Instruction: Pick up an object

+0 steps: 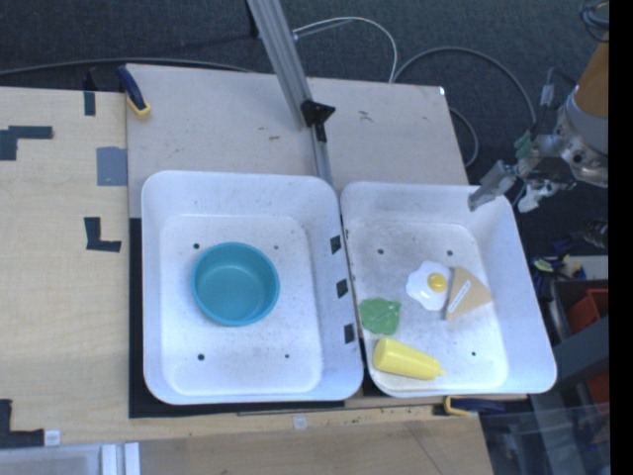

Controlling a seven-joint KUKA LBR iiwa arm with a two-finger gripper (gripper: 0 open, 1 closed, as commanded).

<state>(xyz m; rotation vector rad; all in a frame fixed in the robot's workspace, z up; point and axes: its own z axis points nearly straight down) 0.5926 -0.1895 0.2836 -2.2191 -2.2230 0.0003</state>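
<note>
My gripper [506, 188] hangs over the far right corner of the right bin [495, 221], just above its rim. The two fingers stand apart and open, with nothing between them. Well in front of it, on the right bin's floor, lie a toy fried egg [430, 285] and a tan wedge-shaped slice [467, 293], which touch each other. A green leaf piece [380, 315] and a yellow cone-like piece [406, 359] lie nearer the front. A blue bowl [235, 283] sits upright in the left bin [168, 206].
A slanted metal pole [287, 52] crosses the bench behind the bins and ends at a black clamp [316, 114] near their shared wall. Cables run along the bench's far edge. A yellow-and-blue clamp [134, 92] sits at the far left corner.
</note>
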